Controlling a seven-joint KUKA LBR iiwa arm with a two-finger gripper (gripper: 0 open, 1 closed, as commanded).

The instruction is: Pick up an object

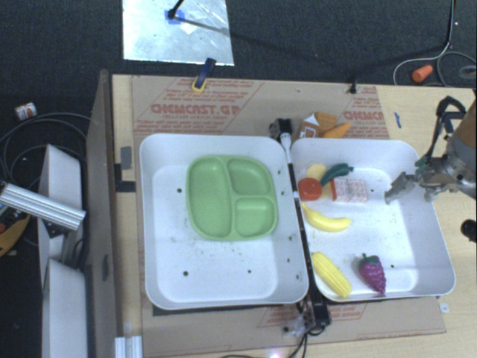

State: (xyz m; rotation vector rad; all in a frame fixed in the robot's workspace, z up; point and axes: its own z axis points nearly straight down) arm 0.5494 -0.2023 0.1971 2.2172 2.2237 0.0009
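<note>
Camera view looks down on a cardboard-covered bench [223,99] standing on dark carpet [313,21], where a silvery sheet [177,21] lies. Two shallow white plastic bins sit side by side: the left bin [168,274] holds a green sectioned plate [231,198]; the right bin [425,267] holds a yellow banana [326,220], red tomato [310,189], yellow corn cob [331,274] and purple grapes [373,273]. At that bin's right rim, the grey two-finger gripper [399,189] has its fingers spread, grasping nothing.

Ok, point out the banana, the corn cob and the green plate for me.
banana [326,221]: camera view, middle of its curved body.
corn cob [331,274]: camera view, middle of the cob.
green plate [211,200]: camera view, floor of its large left compartment.
</note>
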